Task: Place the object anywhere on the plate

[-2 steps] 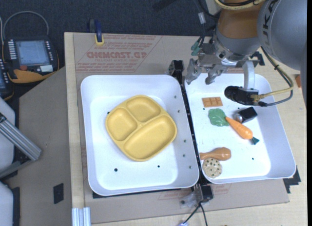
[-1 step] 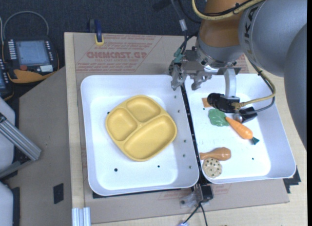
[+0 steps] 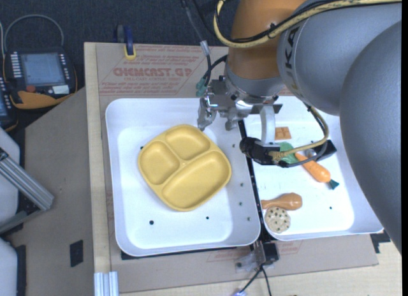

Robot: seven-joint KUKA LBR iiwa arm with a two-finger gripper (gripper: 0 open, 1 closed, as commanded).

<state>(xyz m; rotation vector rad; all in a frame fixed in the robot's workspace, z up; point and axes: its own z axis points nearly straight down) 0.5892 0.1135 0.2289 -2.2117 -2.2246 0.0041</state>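
So the yellow plate (image 3: 185,177) is sat in the left bin (image 3: 127,224), tilted a bit, and all three compartments are bare. Nothing's been put on it yet, so the placing part is best counted as not done.

Which object is meant can't really be pinned down. Every candidate is over in the right bin (image 3: 338,215):
- a toy carrot (image 3: 317,171) lying roughly mid-bin
- a drumstick-looking piece (image 3: 285,201) nearer the front
- a speckled cookie (image 3: 278,220) just beside that, right by the front-left corner
- a small tan square (image 3: 282,133), maybe a cracker, up toward the back

The gripper (image 3: 217,119) is parked above the seam between the two bins, close to the plate's back-right rim. Nothing can be seen held in it, and whether it's open or closed can't be told from this angle, too much wrist in the way.

Judging by all that, a confirmed grasp, the carry across and the drop onto the plate are probably all still to be done. Call it early days, or maybe a try that came up empty.
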